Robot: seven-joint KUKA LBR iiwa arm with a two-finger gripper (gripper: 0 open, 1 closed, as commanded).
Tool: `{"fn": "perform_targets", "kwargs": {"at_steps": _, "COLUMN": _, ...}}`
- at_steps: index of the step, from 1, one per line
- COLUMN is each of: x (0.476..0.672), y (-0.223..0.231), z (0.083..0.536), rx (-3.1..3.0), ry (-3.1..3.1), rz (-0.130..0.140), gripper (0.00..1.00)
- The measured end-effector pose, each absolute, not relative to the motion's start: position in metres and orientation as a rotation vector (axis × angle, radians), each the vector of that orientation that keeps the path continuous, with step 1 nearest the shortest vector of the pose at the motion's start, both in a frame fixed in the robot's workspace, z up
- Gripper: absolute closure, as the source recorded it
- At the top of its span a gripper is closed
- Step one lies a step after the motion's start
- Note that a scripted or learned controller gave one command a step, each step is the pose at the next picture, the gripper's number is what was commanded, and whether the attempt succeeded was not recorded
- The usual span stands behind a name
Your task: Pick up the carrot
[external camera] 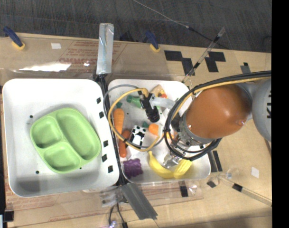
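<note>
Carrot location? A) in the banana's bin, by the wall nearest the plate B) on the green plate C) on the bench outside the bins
A: the carrot lies in the bin with the banana, along the wall nearest the plate.

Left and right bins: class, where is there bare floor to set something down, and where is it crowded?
Left bin: bare strips run between the green plate and the walls, widest at the top-left and bottom-left corners. Right bin is crowded: the carrot, banana and grapes lie close together, and the arm hangs over its right half.
</note>
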State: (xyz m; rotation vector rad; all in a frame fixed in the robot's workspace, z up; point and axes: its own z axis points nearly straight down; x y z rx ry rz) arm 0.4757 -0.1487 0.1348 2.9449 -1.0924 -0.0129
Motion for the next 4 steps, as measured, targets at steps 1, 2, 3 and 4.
{"fn": "perform_targets", "kwargs": {"at_steps": 1, "x": 0.498, "y": -0.159, "z": 0.090, "rx": 2.991, "ry": -0.965, "rz": -0.008, "gripper": 1.00}}
{"fn": "perform_targets", "kwargs": {"at_steps": 2, "x": 0.513, "y": -0.103, "z": 0.193, "rx": 3.015, "ry": -0.885, "rz": 0.007, "gripper": 1.00}}
{"fn": "perform_targets", "kwargs": {"at_steps": 3, "x": 0.492, "y": -0.111, "z": 0.141, "rx": 3.017, "ry": -0.878, "rz": -0.013, "gripper": 1.00}}
{"fn": "perform_targets", "kwargs": {"at_steps": 4, "x": 0.486, "y": -0.055, "z": 0.192, "rx": 3.050, "ry": -0.759, "rz": -0.002, "gripper": 1.00}}
